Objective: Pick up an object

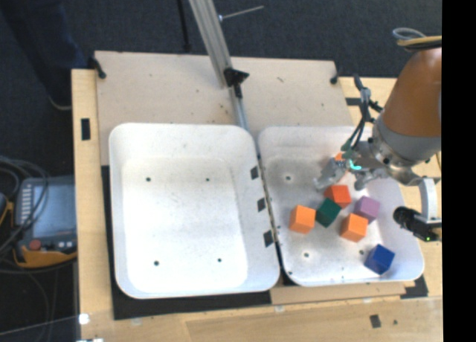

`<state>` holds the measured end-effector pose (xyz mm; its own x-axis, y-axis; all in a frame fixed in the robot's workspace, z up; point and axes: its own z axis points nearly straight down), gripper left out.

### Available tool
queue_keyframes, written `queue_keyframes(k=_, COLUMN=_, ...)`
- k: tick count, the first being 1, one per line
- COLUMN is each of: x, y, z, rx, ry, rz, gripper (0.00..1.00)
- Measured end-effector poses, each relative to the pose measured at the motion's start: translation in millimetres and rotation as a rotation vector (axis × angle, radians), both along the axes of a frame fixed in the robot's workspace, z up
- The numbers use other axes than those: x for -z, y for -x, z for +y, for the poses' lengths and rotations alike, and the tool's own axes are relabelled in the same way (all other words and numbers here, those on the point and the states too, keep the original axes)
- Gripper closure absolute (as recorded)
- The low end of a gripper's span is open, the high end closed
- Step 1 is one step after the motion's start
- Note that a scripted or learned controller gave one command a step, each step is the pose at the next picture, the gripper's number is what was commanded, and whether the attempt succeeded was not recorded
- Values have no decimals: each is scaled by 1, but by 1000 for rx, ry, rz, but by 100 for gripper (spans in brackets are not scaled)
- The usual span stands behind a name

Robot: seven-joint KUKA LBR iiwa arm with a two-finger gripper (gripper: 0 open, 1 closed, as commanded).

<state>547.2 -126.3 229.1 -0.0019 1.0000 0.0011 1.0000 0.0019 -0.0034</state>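
Several small cubes lie in the right bin (pixel 291 156): an orange cube (pixel 303 218), a dark green cube (pixel 327 213), a red-orange cube (pixel 339 194), a purple cube (pixel 367 207), a second orange cube (pixel 354 227) and a blue cube (pixel 380 258). My gripper (pixel 343 178) hangs over the bin's middle, just behind the red-orange cube. Its grey fingers (pixel 326 178) are spread open and nothing sits between them. The arm's orange band and grey wrist hide the bin's far right corner.
The left bin (pixel 186 207) stands beside the right one, with a low wall between them. A slanted metal post (pixel 212 28) rises behind the bins. The front left of the right bin is bare white floor.
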Motion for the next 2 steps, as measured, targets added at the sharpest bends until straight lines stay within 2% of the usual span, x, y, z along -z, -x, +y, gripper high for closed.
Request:
queue_keyframes(k=1, x=-2, y=-1, z=0, rx=2, ry=1, rz=-5, gripper=0)
queue_keyframes(k=2, x=45, y=0, z=8, rx=8, ry=1, rz=1, gripper=0)
